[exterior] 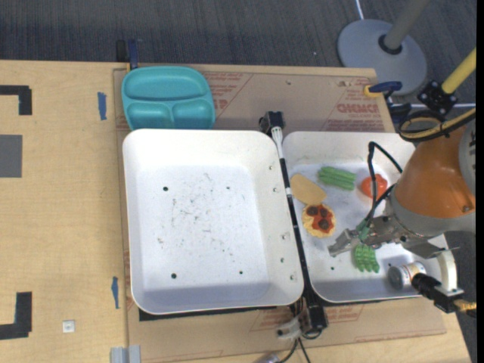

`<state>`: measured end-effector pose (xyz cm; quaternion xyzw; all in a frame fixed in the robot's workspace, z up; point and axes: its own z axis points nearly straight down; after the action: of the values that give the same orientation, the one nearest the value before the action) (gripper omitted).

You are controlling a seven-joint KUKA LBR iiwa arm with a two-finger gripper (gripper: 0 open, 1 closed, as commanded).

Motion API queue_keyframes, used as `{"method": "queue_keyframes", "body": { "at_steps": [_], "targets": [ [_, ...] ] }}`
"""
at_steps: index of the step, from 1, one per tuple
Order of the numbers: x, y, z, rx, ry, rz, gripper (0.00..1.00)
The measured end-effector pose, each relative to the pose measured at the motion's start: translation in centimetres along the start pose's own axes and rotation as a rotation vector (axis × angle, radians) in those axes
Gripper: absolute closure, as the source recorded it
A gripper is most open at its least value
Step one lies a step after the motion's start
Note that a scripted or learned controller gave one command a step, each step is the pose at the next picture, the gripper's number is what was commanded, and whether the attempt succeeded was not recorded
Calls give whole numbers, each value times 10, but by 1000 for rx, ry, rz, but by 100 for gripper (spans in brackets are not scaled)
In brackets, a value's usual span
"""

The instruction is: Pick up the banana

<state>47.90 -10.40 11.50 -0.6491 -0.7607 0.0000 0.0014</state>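
Observation:
My gripper hangs low over the right bin, reaching in from the right under the orange band of the arm. It sits just right of a yellow piece with red spots and just left of a green ridged piece. A tan oval piece lies near the bin's left wall. A second green piece and a red round piece lie further back. I cannot pick out a banana shape among them; the arm hides the right part of the bin.
The left bin stands beside the right one, with a black divider bar between them. A teal compartment tray rests behind the left bin. Cables and a grey stand base are at the back right.

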Motion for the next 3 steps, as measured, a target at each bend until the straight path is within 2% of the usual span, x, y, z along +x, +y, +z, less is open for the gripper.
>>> {"method": "queue_keyframes", "body": {
  "at_steps": [1,2,3],
  "targets": [
    [0,1,-10,-3,-1,1,100],
    [7,2,29,-4,-1,138,100],
    [7,3,19,-7,-2,138,100]
  ]
}}
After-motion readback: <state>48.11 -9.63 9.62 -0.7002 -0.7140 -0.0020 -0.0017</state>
